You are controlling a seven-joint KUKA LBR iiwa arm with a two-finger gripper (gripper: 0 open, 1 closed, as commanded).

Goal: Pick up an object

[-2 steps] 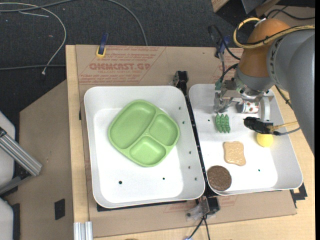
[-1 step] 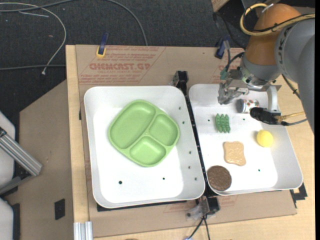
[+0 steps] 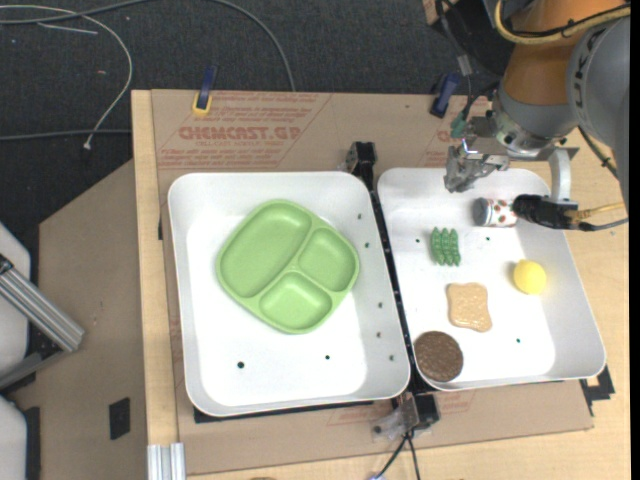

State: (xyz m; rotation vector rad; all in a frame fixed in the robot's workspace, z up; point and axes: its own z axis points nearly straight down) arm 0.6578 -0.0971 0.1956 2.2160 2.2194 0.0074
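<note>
Cardboard under your two bins (image 3: 200,298) reads "CHEMCAST" in red. Your gripper (image 3: 462,176) hangs at the right bin's far edge; grip state unclear. Ridged green piece (image 3: 445,246), yellow ball (image 3: 530,277), toast-shaped slab (image 3: 468,306), and brown disc (image 3: 438,355) lie nearer you.

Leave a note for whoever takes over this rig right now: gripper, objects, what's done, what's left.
Gripper: over the right bin's far edge, nothing seen held.
Right bin: green pods, lemon, toast, brown disc, small grey-and-red item.
Left bin: green plate.
Done: nothing picked.
Left: grasp and lift one object.
</note>
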